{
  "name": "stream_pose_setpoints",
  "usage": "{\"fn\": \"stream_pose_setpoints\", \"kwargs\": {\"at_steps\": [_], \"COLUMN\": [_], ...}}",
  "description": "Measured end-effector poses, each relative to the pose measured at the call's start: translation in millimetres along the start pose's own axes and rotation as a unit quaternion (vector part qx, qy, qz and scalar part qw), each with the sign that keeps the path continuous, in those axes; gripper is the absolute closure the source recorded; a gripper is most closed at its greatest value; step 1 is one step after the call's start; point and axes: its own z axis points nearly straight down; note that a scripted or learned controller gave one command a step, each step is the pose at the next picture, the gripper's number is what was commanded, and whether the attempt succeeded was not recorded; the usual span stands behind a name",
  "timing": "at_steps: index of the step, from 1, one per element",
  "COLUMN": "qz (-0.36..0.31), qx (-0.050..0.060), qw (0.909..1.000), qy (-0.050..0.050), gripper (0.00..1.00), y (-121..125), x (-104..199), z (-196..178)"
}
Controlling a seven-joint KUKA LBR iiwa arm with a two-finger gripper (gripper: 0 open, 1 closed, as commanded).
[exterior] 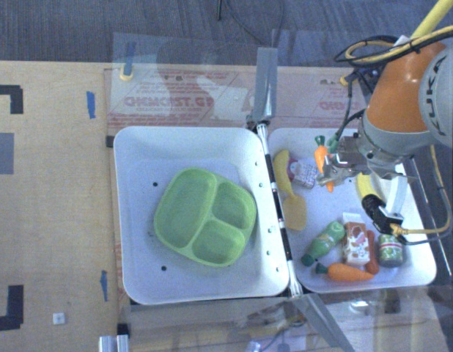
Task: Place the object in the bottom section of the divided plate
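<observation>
Because the arm (410,86) reaches in from the right and covers the upper part of the right bin (424,270), anything beneath it is hidden. Its gripper (335,169) hangs over that bin near a small orange carrot-like piece (321,155), but whether it is released or clenched I cannot tell.

Two white bins sit side by side on the surface (50,218). One green divided plate (205,216) with three sections lies in the left bin (138,152), nothing in them.

Scattered in the right bin are one banana (282,170), one tan slice (295,213), one green bottle (323,242), one small carton (356,243), one carrot (350,273), one small green can (390,249) and a small crumpled packet (303,173) too blurred to name.
</observation>
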Motion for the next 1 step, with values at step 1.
{"fn": "stream_pose_setpoints", "kwargs": {"at_steps": [1], "qz": [-0.082], "qx": [0.002], "qw": [0.9966], "qy": [0.0], "gripper": [1.0], "y": [-36.3], "x": [55.5], "z": [0.3]}}
